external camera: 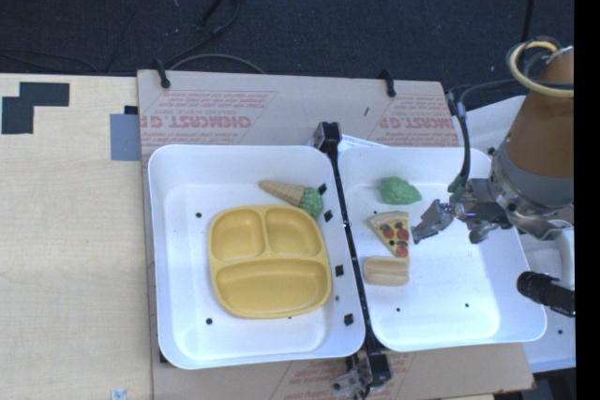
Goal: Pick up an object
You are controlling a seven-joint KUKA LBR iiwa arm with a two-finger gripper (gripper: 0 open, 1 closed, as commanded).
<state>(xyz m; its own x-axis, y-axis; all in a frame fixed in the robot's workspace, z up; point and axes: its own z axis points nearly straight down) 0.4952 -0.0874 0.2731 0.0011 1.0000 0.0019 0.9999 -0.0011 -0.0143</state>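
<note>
Plastic-looking pizza slice (pixel 391 231) lies in the right bin (pixel 487 314), just left of the gripper (pixel 433 222) (fingers spread, empty); likely light, stiff, best pinched across its narrow tip.

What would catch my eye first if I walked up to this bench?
Probably the yellow tray, split into three sections, which takes up much of the left bin. Next, the toy food in the right bin: a pizza slice, a green lump and a tan roll, with the claw beside the pizza.
</note>
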